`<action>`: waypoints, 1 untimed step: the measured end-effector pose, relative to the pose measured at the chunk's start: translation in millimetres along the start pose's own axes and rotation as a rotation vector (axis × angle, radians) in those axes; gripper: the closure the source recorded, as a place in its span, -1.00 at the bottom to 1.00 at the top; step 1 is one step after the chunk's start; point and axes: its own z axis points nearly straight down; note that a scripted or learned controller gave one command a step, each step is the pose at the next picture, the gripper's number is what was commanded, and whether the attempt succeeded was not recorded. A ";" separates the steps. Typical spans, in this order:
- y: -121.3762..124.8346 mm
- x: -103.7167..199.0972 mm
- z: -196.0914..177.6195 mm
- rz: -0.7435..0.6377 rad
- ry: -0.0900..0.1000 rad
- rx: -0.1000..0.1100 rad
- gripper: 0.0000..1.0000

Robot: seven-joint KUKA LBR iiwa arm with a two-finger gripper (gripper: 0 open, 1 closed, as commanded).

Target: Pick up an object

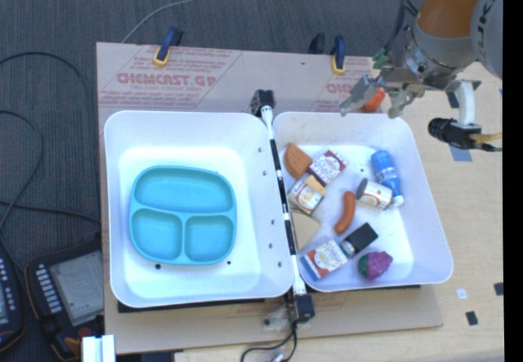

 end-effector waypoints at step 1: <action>18.5 9.3 139.6 0.000 0.001 0.003 -1.00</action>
